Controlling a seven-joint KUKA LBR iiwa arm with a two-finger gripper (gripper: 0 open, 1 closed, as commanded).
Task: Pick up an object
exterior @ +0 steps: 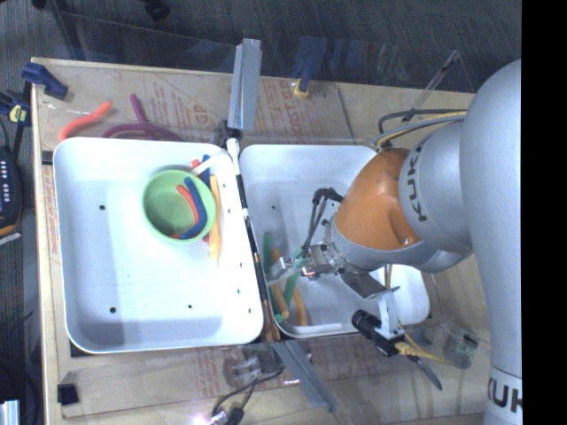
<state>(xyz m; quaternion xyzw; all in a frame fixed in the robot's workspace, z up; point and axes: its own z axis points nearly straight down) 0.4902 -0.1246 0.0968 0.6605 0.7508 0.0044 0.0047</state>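
Down in the right bin (pixel 266 162), the claw (pixel 297 268) hangs low near the left wall, by the front corner. I cannot tell how it is set. Orange and green sticks (pixel 282 290) lie just beside it. Over in the left bin (pixel 106 308), a green bowl (pixel 177 204) sits by the right wall.

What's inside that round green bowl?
The round green bowl in the left white bin holds a curved red piece and a blue piece at its lower rim. An orange stick lies against its right side, hiding that edge.
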